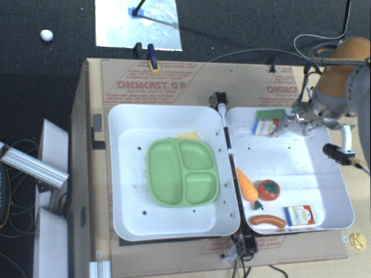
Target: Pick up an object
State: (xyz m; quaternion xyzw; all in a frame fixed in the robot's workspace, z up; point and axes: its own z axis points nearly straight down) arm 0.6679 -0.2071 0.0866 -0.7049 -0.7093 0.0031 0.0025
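Observation:
The right bin (324, 172) holds an orange carrot (247, 185), a red tomato (268, 189), a sausage (268, 220) and a small blue and white carton (299, 215) near its front. A green and white box (266, 122) lies at its back edge. My gripper (291, 122) hangs low over the back of the right bin, just to the right of that box. Nothing visibly sits in the gripper.
A green divided plate (182, 172) lies in the left bin (130, 155), with a yellow item (188, 136) peeking out behind it. A black ridge (227, 146) parts the two bins. Cables trail over the bench's back right corner.

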